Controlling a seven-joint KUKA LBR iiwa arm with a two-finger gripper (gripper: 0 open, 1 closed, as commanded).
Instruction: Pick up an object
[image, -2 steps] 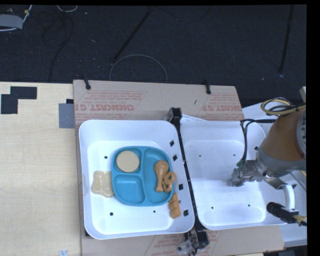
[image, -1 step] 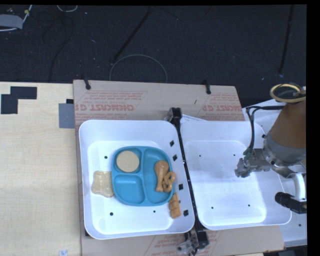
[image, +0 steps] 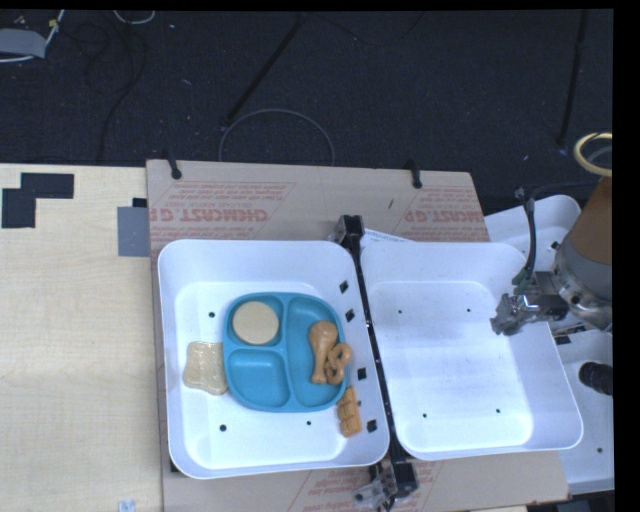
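In the left bin (image: 190, 440) lies a blue divided plate (image: 262, 380). On it rest a round tan biscuit (image: 254, 322) at the upper left and a brown pretzel-like piece (image: 328, 352) in the right compartment. A pale slice of toast (image: 205, 367) lies against the plate's left edge. A small brown chunk (image: 348, 411) sits off the plate's lower right corner. My gripper (image: 508, 318) hangs over the right side of the right bin (image: 450, 440), far from all these objects, with nothing visibly held.
A black divider (image: 365, 330) runs between the two bins. Both stand on a cardboard sheet (image: 300, 205). The grey arm with its orange band (image: 598, 250) comes in at the right edge. Wooden bench top (image: 70, 350) lies to the left.
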